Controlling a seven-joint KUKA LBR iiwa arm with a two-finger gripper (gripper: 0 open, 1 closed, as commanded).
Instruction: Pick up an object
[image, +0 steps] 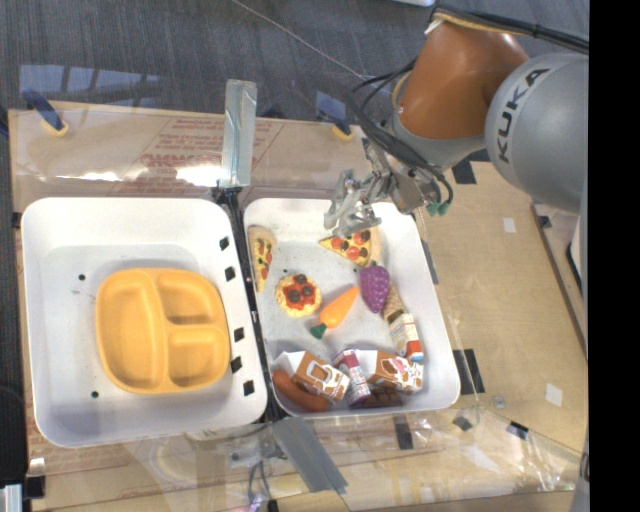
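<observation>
The right bin (436, 300) holds all the loose toy food, and any one piece may serve as the thing to pick. Nearest to the camera, along its 6 o'clock wall, small cartons (322, 376) and a brown sausage (297, 395) lie packed together and touching. They look light but crowded, so a clean hold there seems difficult.

Further in, near the middle, an orange carrot (338, 308) lies free between a round tart (298, 294) at its 9 o'clock and a bunch of purple grapes (374, 286) at its 3 o'clock. The carrot is probably hard, smooth plastic, light and a little slippery; the best hold would be across its thick middle. A long flat pizza piece (262, 254) lies along the 9 o'clock wall.

At the far side, a pizza slice (352, 244) lies flat near the 12 o'clock wall. It seems thin and stiff, so it should be taken by its edges.

The tool (350, 211) hovers just above this slice. It looks parted and carries nothing between its fingers (338, 215).

The left bin (40, 300) carries one yellow tray (160, 330) with three compartments, all bare. Both bins stand on the desk (500, 300).
</observation>
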